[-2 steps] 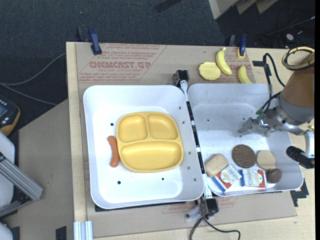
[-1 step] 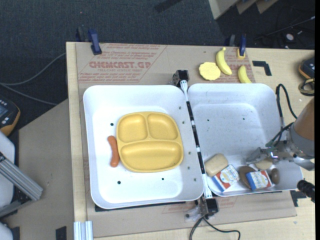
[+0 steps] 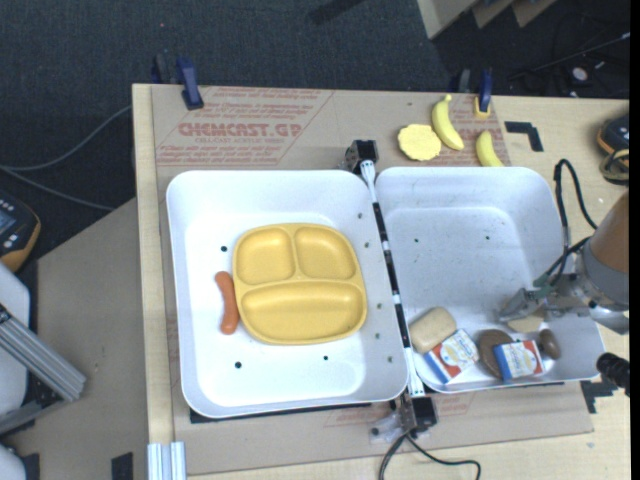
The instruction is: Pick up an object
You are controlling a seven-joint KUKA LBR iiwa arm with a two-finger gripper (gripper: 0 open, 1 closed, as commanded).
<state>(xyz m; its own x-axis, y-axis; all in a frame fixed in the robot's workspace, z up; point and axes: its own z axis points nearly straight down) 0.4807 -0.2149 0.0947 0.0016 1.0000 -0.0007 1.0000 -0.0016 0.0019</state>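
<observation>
Grey gripper (image 3: pixel 522 306), finger state indeterminate, low over the right bin (image 3: pixel 470 218) beside a small tan object (image 3: pixel 520 322) near the bin's front clutter; nothing visibly grasped, so pickup and lift appear left to do.

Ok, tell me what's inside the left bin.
The left bin holds a yellow divided plate with an orange hot dog beside it. Whatever lies beneath the plate is covered.

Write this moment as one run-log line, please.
end effector: low in right bin, above food items | plate: left bin | sausage: beside plate
</observation>
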